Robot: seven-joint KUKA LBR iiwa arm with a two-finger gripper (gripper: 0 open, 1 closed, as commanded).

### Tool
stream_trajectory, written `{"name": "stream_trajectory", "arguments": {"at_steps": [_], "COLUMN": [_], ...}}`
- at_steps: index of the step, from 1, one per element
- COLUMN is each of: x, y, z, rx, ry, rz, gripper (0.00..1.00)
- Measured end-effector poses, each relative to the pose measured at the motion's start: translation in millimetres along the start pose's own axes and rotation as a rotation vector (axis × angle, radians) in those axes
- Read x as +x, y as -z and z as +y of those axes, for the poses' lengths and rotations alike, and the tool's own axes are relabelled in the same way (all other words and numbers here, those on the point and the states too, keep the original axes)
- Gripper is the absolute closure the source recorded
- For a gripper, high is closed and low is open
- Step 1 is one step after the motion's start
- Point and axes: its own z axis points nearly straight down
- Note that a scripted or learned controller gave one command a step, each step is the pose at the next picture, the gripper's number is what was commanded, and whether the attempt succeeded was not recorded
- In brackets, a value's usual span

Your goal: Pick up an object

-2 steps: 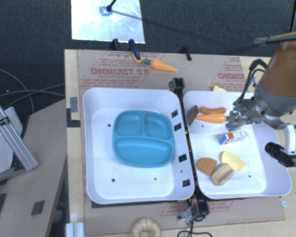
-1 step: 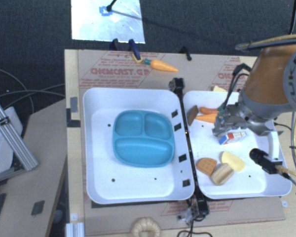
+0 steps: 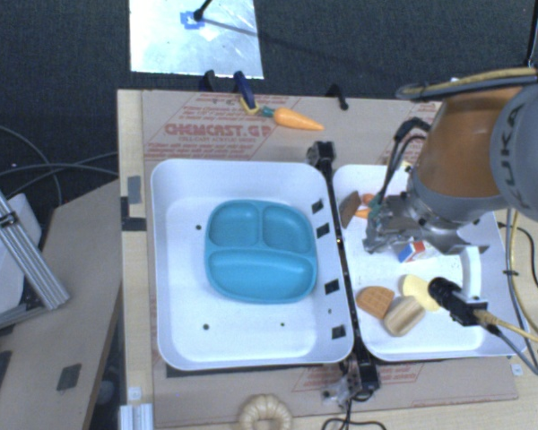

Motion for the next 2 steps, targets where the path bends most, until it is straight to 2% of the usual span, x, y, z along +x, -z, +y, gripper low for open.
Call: {"name": "stream_trajectory", "arguments": {"at_steps": [1,2], "x": [-9.1,-15.7], "y": [-6.9,4.9], "z": [-10.7,4.9], "rx": [0.001,-0.002], "ry": [-0.008,-0.007], "rz": [-0.002,-0.002], "gripper": [1.00,1.00]}}
